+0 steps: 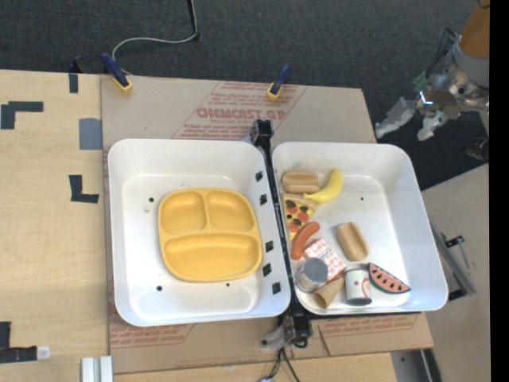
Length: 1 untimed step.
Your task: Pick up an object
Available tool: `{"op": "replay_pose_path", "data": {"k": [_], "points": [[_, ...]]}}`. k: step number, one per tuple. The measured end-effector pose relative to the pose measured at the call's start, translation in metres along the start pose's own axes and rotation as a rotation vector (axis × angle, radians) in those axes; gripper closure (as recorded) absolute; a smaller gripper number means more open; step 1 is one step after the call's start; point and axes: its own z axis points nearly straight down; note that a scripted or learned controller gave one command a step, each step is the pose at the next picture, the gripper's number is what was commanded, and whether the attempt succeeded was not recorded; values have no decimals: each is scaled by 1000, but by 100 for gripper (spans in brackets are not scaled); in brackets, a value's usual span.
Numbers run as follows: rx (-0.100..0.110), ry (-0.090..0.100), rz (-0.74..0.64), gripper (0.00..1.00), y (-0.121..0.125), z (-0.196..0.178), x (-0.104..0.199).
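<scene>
the gripper hangs open and holding nothing past the right bin's far right corner. nearest it, by the bin's far edge, lies the banana, probably light, stiff, slippery; grip it across its middle. a hot dog bun touches it; a pizza slice lies just beside.

dark grey carpet floor up top, black cable trailing across it. light wood bench with black tape marks, cardboard sheet held by blue-yellow clamps.
</scene>
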Motion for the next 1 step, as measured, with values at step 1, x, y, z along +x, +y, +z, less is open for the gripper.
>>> {"op": "replay_pose_path", "data": {"k": [1], "points": [[-4, -1, -1, 0, 4, 188, 34]]}}
